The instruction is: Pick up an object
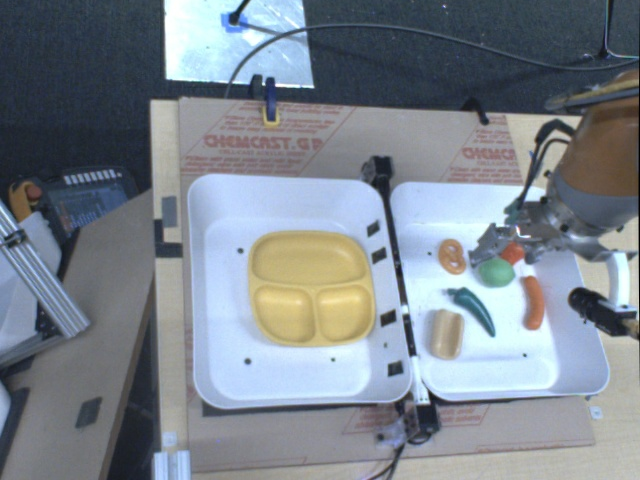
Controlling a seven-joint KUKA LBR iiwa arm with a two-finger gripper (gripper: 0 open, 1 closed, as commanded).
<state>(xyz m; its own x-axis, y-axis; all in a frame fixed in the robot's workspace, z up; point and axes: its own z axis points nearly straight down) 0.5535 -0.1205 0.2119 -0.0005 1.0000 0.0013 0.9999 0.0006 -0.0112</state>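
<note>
The grey two-finger tool (497, 243) hangs low over the right-hand shallow white bin (575, 373), reached in on the grey arm with its orange band (605, 143) from the right side of the view. Its metal fingertips sit right at the top of a small round green object (495, 272), which lies just below the tool — whether the fingers are spread or closed, and whether they have any hold on the green piece, I cannot tell, since the tips are small and blur into the objects under them. A bit of bright orange-red (513, 254) shows directly beside the tool's tip, touching or nearly touching the green object; what it belongs to is unclear.

Just to the left of the tool lies a small orange pretzel-shaped toy (452, 257). Below the tool and slightly to its left is a dark green, curved pepper-like toy (473, 308), lying slanted on the bin floor. Further below and left again, near the pepper but apart from it, sits a tan, bread-like block (446, 333). To the lower right of the tool rests an orange-red sausage-shaped toy (534, 302), lying nearly upright in the view.

Well to the left of the tool, past the black divider — the second shallow white bin (215, 268) carries a yellow plastic plate with three compartments (310, 288). Both bins rest on a brown cardboard sheet (330, 133) on the desk.
</note>
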